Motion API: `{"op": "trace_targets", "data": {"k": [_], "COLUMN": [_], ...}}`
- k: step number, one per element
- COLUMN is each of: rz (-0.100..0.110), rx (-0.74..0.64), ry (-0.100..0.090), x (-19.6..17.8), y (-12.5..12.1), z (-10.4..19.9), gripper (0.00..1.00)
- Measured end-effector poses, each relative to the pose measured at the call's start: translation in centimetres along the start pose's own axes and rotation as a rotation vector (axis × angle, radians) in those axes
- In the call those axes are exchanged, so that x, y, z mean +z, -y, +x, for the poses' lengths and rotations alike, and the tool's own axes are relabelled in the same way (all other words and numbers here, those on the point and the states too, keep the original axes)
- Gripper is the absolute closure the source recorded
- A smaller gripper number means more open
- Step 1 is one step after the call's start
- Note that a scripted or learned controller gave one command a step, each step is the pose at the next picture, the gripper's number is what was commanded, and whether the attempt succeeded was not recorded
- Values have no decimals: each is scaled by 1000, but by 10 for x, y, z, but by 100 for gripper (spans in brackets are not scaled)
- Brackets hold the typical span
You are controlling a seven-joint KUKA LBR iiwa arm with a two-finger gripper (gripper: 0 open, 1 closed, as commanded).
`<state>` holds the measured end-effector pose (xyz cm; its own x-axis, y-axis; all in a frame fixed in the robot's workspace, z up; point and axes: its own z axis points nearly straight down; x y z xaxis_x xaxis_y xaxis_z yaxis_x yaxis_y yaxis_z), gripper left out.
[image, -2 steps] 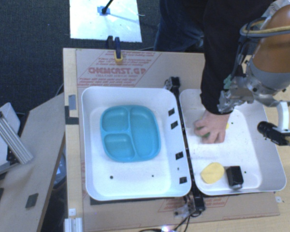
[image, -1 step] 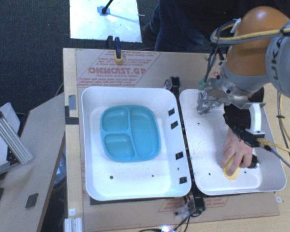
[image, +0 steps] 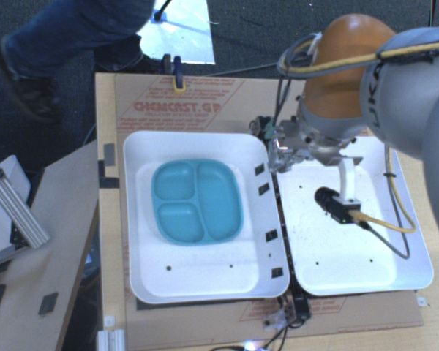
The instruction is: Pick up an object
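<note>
Camera view shows a turquoise three-compartment plastic plate (image: 197, 199) lying flat in the middle of the left shallow white bin (image: 205, 287). The gripper (image: 289, 151) hangs over the right white bin's (image: 351, 269) far left corner; I cannot tell how wide it stands.

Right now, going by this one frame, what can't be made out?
Right bin: its far end lies under the arm in the camera view, so what is there is hidden.
Dark dots on its floor: too small to tell holes from debris.
Person at top left: cut off by the top edge.
</note>
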<state>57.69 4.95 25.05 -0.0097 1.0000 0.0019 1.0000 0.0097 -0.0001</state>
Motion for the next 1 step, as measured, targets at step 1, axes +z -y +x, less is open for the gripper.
{"op": "trace_targets", "data": {"k": [1], "rz": [-2], "rx": [0], "ry": [1], "x": [14], "y": [-7], "z": [56], "gripper": [100]}}
